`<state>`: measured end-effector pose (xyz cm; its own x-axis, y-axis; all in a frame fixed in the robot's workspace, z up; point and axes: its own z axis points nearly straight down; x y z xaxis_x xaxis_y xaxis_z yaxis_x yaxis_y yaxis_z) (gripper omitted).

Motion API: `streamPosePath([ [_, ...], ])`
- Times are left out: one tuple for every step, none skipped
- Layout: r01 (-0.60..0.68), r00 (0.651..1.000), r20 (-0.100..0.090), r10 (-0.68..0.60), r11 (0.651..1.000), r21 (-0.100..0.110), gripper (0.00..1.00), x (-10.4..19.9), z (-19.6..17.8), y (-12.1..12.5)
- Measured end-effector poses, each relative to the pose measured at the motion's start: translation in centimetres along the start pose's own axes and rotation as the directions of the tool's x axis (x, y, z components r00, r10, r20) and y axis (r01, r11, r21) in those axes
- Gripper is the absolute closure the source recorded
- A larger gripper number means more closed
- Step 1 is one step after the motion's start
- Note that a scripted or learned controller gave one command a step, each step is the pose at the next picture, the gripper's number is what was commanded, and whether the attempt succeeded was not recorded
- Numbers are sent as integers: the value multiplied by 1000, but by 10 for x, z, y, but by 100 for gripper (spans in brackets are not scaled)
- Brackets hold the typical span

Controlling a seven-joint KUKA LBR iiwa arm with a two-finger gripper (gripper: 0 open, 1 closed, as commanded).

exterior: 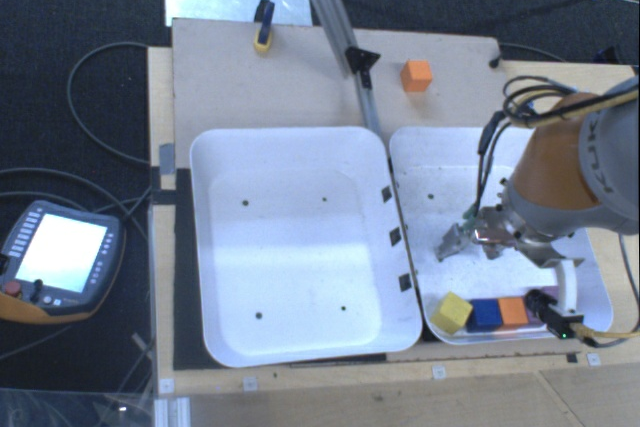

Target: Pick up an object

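In the right bin, three blocks lie in a row along the near wall: a yellow block, a blue block and an orange block. My gripper hangs over the middle of that bin, up and left of the blocks, and apart from them. Its fingers look spread and nothing sits between them. The orange-banded wrist covers the bin's right part.
The left bin lies beside the right one. An orange cube rests on the bench behind the bins. A slanted metal pole crosses the back. A clamp sits at the bench's far edge, a teach pendant on the floor left.
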<state>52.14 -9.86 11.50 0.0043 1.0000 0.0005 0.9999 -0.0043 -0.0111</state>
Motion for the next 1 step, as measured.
streamPosePath([
  [11,1000,2,-11,1000,-22,0,11,-122,28],
])
